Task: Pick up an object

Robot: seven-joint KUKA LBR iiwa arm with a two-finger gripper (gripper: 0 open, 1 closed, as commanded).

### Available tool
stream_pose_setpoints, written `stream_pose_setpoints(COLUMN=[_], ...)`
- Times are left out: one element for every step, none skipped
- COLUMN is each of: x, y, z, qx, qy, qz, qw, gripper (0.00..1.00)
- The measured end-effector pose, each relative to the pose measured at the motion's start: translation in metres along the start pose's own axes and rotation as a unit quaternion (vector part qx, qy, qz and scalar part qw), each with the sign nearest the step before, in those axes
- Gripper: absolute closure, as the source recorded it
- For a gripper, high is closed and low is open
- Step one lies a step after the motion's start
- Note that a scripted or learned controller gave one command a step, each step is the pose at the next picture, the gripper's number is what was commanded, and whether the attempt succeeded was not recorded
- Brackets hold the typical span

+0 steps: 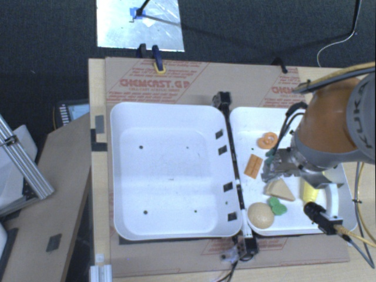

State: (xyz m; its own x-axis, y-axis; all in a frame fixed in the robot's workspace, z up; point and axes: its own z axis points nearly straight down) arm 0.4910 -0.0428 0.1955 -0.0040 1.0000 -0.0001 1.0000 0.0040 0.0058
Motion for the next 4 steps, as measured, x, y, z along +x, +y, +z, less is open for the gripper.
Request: stream_pose_setpoints(x=[0.023,0.084,0.140,0.191], y=[-0.002,-0.002,-0.002,-0.002], z=[-0.097,-0.177,-0.242,-0.260], qx=[-0.003,-0.002,-0.002,0.001], qy=[0.001,0.001,0.002,0.001], qz=[-0.002,-0.003,-0.003,-0.003], qw=[1.0000,1.0000,1.0000,1.0000], gripper=[1.00,1.00,1.00,1.00])
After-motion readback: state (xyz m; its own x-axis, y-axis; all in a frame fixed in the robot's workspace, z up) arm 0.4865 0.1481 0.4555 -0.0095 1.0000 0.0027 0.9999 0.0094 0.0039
